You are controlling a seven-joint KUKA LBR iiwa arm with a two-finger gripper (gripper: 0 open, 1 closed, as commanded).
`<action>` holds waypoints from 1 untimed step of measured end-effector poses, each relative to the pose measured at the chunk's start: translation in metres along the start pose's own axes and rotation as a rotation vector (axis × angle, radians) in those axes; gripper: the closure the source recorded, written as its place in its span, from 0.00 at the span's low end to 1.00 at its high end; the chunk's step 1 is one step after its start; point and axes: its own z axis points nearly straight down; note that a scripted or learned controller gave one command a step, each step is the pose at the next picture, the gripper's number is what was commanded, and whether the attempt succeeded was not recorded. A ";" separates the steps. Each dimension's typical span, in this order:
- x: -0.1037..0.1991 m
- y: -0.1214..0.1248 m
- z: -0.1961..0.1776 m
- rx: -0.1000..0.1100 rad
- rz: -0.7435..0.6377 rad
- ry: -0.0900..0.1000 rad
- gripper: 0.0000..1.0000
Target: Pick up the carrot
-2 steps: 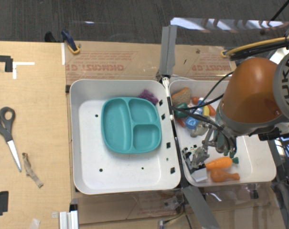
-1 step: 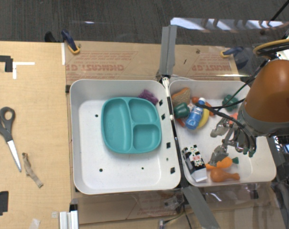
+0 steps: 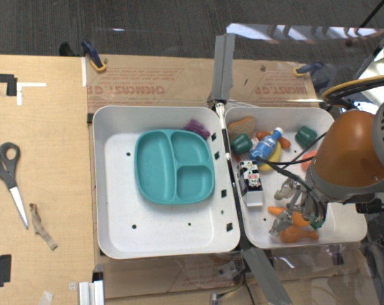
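The carrot (image 3: 298,233) is an orange piece lying near the front edge of the right bin (image 3: 344,234). My gripper (image 3: 288,217) reaches down into that bin from the right, under the grey wrist with its orange band (image 3: 350,150). It sits right over the carrot's left end and looks to be touching it. A smaller orange bit (image 3: 276,211) pokes out just left of the gripper. The wrist hides part of the bin's right side.
The right bin also holds a blue bottle (image 3: 265,146), a green cup (image 3: 241,143), a green piece (image 3: 306,134), a brown slice (image 3: 242,124) and a small black-and-white box (image 3: 249,175). A teal divided plate (image 3: 176,167) and a purple item (image 3: 196,128) lie in the left bin. Scissors (image 3: 7,170) rest far left.
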 end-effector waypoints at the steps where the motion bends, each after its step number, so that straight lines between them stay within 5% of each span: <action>1: -0.001 0.001 -0.009 0.000 -0.003 -0.002 1.00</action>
